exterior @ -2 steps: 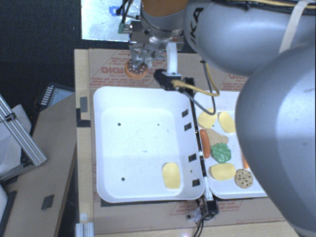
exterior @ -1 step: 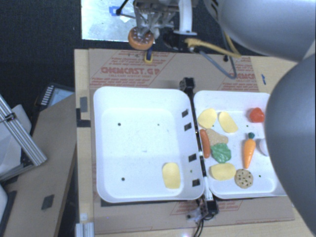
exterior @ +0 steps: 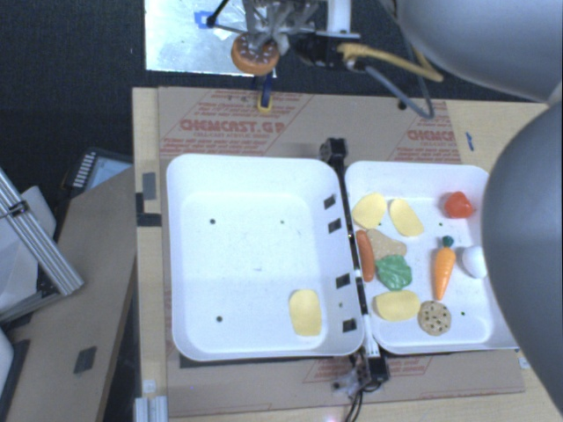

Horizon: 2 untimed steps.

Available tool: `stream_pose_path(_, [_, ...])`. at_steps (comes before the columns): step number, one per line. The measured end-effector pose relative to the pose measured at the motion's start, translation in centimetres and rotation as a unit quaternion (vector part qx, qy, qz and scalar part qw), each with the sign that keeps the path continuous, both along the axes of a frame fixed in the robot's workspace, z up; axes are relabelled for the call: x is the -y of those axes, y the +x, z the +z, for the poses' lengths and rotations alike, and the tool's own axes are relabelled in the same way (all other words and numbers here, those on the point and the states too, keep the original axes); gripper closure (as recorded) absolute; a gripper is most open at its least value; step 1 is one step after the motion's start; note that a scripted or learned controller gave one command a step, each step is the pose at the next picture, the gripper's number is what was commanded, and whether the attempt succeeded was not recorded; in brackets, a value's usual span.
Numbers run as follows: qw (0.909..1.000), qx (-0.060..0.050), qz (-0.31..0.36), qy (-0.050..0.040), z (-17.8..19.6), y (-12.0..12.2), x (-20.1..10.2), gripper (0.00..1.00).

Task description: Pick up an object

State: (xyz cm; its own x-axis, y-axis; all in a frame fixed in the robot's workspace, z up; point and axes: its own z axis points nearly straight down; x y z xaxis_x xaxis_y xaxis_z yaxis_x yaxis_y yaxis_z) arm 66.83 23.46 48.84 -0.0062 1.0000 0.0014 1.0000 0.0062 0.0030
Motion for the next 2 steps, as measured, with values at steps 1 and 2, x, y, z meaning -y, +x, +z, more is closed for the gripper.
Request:
stream_pose_path(1, [1.0, 0.0, 0.0, -0.0002, 2.4, 0.0, 0.0, 1.0])
stream_pose_path(2, [1.0, -0.008, -0.003, -0.0027, -14.5, -0.1, 0.1, 1.0])
